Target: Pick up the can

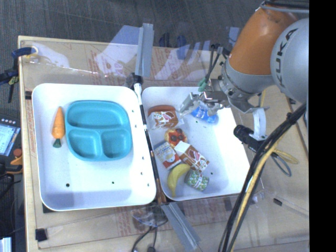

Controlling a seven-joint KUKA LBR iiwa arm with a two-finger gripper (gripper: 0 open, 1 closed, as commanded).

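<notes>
Can (197,180) in right bin (231,156) (beside banana (177,177)), left bin (42,156) holding tray (98,128)

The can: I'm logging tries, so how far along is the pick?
Done: nothing lifted yet; the can lies in the right bin beside the banana. In hand: the claw hovers over a blue item near the far wall. Left: reaching, gripping and lifting the can.

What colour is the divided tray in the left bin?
Light blue tray, seen clearly in the camera view.
</notes>
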